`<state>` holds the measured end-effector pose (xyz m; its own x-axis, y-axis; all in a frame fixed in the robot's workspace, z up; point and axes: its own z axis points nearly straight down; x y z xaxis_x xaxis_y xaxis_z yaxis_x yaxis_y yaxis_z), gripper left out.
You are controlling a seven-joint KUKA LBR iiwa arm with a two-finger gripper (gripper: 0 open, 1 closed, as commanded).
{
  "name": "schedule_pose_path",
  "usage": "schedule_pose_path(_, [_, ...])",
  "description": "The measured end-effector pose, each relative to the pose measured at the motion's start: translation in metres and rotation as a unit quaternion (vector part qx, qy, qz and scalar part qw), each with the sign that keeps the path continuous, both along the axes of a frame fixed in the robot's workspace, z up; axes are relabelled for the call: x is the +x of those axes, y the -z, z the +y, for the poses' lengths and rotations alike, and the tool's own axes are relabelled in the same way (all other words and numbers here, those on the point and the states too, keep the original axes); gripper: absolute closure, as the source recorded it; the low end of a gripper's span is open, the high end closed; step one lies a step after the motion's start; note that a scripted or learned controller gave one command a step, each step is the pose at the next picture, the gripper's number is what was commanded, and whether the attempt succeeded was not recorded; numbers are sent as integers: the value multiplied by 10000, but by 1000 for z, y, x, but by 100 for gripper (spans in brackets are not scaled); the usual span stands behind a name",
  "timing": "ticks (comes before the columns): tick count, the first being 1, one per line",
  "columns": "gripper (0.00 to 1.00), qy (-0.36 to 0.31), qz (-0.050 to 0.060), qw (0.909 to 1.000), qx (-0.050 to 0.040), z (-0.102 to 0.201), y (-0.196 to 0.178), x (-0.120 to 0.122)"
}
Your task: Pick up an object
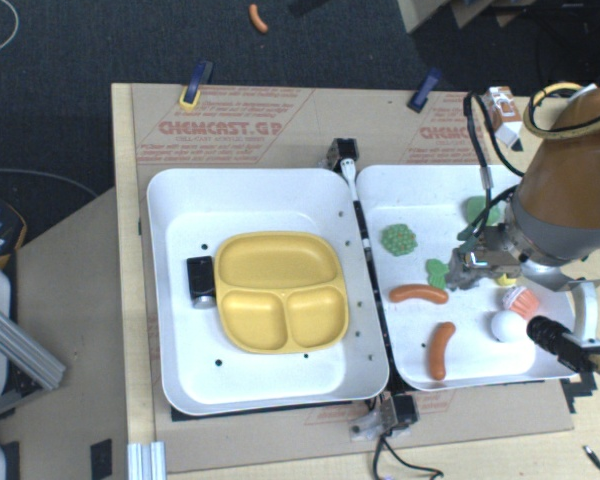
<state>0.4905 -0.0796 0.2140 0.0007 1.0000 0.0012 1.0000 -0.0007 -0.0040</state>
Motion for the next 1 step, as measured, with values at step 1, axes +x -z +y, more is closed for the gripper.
schedule_pose_path(1, [100,-10,-35,10000,-9,6,-18,4])
